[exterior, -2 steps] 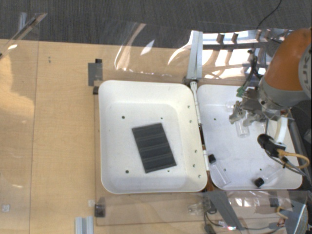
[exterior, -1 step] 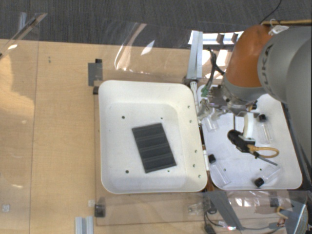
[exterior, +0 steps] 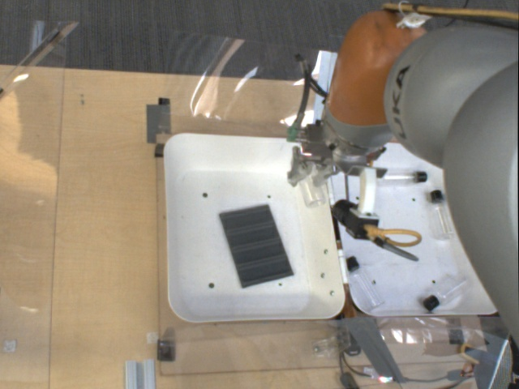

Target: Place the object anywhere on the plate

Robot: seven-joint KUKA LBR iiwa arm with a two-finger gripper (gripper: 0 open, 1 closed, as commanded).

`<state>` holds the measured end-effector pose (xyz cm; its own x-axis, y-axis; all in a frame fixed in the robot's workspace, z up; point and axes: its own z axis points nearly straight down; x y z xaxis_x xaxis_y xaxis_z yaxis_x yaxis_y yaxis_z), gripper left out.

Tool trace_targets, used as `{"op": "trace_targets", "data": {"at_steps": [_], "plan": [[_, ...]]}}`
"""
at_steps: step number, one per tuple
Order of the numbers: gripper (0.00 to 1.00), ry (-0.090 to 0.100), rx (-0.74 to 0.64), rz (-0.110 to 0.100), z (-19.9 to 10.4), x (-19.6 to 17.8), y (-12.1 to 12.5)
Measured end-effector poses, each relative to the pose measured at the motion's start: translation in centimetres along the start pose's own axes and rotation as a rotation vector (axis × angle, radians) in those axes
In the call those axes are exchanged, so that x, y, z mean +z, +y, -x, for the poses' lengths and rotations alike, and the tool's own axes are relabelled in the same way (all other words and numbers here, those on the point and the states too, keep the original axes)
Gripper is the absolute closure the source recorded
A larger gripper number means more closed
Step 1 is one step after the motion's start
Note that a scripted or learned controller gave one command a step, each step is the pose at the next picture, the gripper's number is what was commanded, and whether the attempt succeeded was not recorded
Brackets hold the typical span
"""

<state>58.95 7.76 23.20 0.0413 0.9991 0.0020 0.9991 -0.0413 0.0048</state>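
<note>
Tool (exterior: 315,181): two-finger type, carried on the grey arm (exterior: 454,87) with the orange band. It is hung over the far corner of the plate bin (exterior: 195,241), close beside the wall shared with the second bin (exterior: 462,282). State: cannot be told. The tip is seen from above, pale against the white floor, and neither a gap nor a held thing can be made out. Contact with the floor cannot be confirmed.

Plate (exterior: 256,245): dark grey ribbed rectangular slab, laid flat on the floor of the bin beneath the tool. Position from the tool: toward the near side of that bin and away from the shared wall, apart from the tool, with bare white floor between. Long axis: run roughly far to near, with the near end swung slightly toward the shared wall. The far short edge is the part nearest the tool.

Object: not identified. Loose candidates are listed on the tool's other side, in the second bin: a pale stick (exterior: 401,177) just beyond the tool, and small black pieces (exterior: 435,194) scattered farther off.

Counter (exterior: 81,217): pale wood, bearing both bins.

Assessment: if something is carried, a short diagonal travel toward the plate and a descent are judged sufficient, since the slab's broad face tolerates any heading. If nothing is carried, a pick across the shared wall is required first.
</note>
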Motion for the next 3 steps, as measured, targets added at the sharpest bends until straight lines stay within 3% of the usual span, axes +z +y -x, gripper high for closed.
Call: {"op": "trace_targets", "data": {"at_steps": [1,2,3], "plan": [[1.0,-0.001,-0.347,0.002,-5.7,-1.9,6.8],[1.0,0.001,-0.064,0.003,-15.1,-13.8,7.4],[0.0,0.0,-0.064,0.002,-15.1,-13.8,7.4]]}}
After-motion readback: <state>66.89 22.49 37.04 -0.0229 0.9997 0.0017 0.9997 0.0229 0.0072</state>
